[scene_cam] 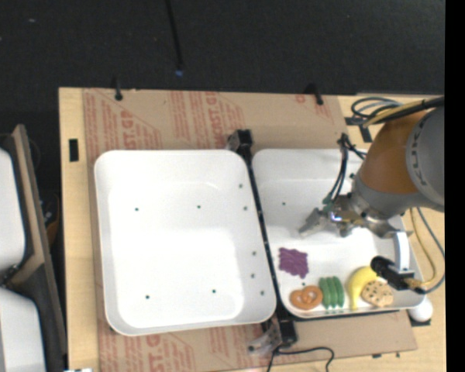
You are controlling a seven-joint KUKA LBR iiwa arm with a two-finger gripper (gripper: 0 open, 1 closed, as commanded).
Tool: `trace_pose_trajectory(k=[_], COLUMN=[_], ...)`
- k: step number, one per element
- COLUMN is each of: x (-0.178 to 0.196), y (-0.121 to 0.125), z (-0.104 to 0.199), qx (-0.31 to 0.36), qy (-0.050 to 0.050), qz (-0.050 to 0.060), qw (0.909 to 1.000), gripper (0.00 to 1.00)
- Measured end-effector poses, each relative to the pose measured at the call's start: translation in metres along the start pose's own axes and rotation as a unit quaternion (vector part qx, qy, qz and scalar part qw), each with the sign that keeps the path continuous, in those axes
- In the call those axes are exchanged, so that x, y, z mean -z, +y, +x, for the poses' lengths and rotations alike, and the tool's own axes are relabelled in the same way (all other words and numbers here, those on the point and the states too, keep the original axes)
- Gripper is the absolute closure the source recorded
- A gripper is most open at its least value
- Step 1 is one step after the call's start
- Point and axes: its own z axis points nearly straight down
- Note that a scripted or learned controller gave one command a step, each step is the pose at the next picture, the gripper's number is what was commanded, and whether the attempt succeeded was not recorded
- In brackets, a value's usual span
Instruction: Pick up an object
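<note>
1. Nearest the camera, along the bottom edge of the right bin [294, 169], lies a row of 4 small objects: 1 orange ring-shaped piece [305, 297], 1 green ribbed piece [332, 292] just beside it at its 3 o'clock, 1 yellow rounded piece [363, 279] farther along, and 1 tan speckled piece [378, 294] touching the yellow one at its 4 o'clock.
2. A little farther back in the same bin lies 1 purple, ragged-edged object [294, 262], at 11 o'clock from the orange ring and apart from the row.
3. The left bin [178, 239] is 1 shallow white tray with rounded corners. The 2 bins sit side by side on a cardboard-covered bench [163, 122], their inner walls nearly touching.
4. Farther back over the right bin hangs the gripper [314, 223], on the grey arm [395, 173] with its orange band, which enters from 3 o'clock. Its tip points toward 8 o'clock. Whether the fingers are spread or closed cannot be told, and nothing is visibly held.
5. The purple object lies at 7 o'clock from the gripper, near it but not touching. The row of 4 lies around 5 to 6 o'clock, farther off.
</note>
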Motion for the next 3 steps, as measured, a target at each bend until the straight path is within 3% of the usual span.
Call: trace_pose_trajectory(k=[1, 2, 3], x=[0.000, 0.000, 0.000], y=[0.020, 0.010, 0.031], z=[0.027, 0.010, 0.042], qx=[0.003, 0.002, 0.004], qy=[0.001, 0.000, 0.001], qz=[0.000, 0.000, 0.000], qw=[1.0000, 1.0000, 1.0000], gripper=[0.00, 0.00, 0.00])
